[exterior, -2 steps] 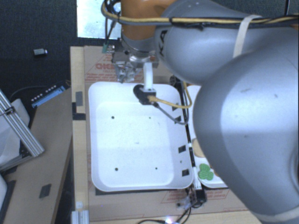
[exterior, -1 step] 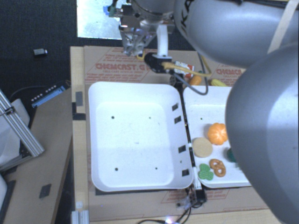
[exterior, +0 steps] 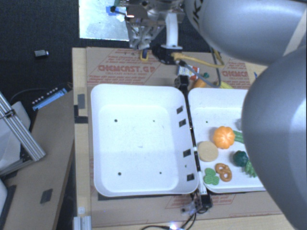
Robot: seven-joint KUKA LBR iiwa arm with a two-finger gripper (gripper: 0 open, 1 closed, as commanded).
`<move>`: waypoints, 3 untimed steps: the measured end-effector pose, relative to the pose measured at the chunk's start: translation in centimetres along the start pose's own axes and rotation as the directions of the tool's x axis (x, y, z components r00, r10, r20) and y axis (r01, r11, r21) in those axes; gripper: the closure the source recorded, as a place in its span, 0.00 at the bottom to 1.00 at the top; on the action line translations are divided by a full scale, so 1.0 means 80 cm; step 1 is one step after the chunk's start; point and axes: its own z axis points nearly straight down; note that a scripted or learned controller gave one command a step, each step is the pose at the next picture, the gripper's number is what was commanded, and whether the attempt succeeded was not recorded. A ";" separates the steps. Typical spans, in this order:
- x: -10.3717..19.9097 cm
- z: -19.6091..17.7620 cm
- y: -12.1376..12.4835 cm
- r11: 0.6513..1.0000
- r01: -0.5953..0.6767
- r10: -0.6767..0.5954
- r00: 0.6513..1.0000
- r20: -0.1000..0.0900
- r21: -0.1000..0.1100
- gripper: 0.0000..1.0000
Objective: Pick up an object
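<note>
My gripper (exterior: 139, 41) hangs high at the top of the view, beyond the far edge of the left bin (exterior: 103, 99). The right bin (exterior: 211, 110) holds an orange fruit (exterior: 223, 137), a round tan cracker (exterior: 207, 151), a brown pretzel (exterior: 223, 171), a dark green broccoli piece (exterior: 240, 157) and a small green leaf shape (exterior: 210, 177). The big grey arm covers the right part of that bin.
Cardboard (exterior: 120, 66) lies under both bins. Cables and small coloured parts (exterior: 196, 75) sit behind the bins' divider. A metal frame (exterior: 19, 128) stands at the left, with a shiny plate (exterior: 98, 13) at the top left.
</note>
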 end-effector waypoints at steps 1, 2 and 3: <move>0.000 -0.009 0.000 1.000 -0.001 0.001 1.000 0.001 0.003 1.00; 0.000 -0.014 0.000 1.000 -0.001 0.001 1.000 0.002 0.003 1.00; 0.000 -0.021 0.000 1.000 -0.001 0.001 1.000 0.002 0.003 1.00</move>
